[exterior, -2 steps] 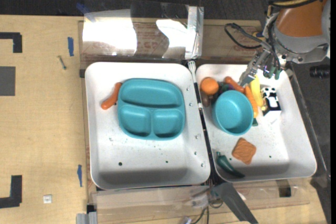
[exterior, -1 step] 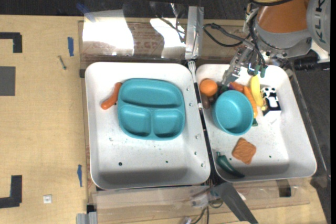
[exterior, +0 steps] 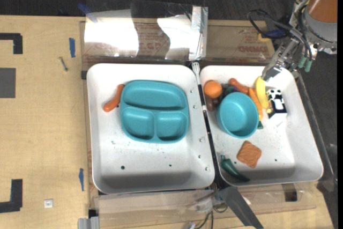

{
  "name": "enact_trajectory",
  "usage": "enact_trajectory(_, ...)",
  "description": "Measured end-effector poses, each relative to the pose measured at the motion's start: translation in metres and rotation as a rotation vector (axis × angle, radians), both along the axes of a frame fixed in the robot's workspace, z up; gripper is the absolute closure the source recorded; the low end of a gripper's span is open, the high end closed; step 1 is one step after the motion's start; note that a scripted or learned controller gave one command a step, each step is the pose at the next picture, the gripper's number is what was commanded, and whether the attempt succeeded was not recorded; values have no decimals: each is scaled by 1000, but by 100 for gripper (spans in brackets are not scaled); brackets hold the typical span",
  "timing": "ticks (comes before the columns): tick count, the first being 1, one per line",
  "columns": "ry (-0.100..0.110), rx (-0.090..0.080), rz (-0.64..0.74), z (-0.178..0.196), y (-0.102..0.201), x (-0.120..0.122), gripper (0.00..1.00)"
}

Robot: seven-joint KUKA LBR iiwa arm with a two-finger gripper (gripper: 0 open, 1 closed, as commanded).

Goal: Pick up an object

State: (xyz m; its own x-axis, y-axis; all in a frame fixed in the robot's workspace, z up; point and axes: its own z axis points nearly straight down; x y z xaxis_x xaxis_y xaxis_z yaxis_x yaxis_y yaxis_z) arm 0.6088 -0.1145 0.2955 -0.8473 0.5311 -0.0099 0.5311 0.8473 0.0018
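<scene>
left bin (exterior: 102,169): teal divided plate (exterior: 154,110), orange carrot (exterior: 112,100) at its left edge
right bin (exterior: 300,161): teal bowl (exterior: 238,114), orange ball (exterior: 213,89), banana (exterior: 261,91), cracker (exterior: 249,153)
gripper (exterior: 271,72): above banana's top end, fingers can't tell, nothing seen held

No legible text anywhere.

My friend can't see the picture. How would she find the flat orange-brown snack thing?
Look in the right-hand white bin, the one holding the round teal bowl. Just below that bowl, toward the front, lies the cracker-like piece, alone on the bin floor. It is flat, squarish and speckled tan-orange, unlike the round, smooth orange ball above the bowl.
</scene>
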Motion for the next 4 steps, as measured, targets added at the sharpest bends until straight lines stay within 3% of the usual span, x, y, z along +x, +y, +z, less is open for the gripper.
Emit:
enact_trajectory(1, 5, 2, 3, -3, 2, 0, 0)
enact_trajectory(2, 18, 5, -208, -168, -13, 0, 0)
enact_trajectory(3, -3, 5, -187, -206, -53, -26, 0)
enact_trajectory(4, -14, 5, -183, -192, -51, -21, 100)
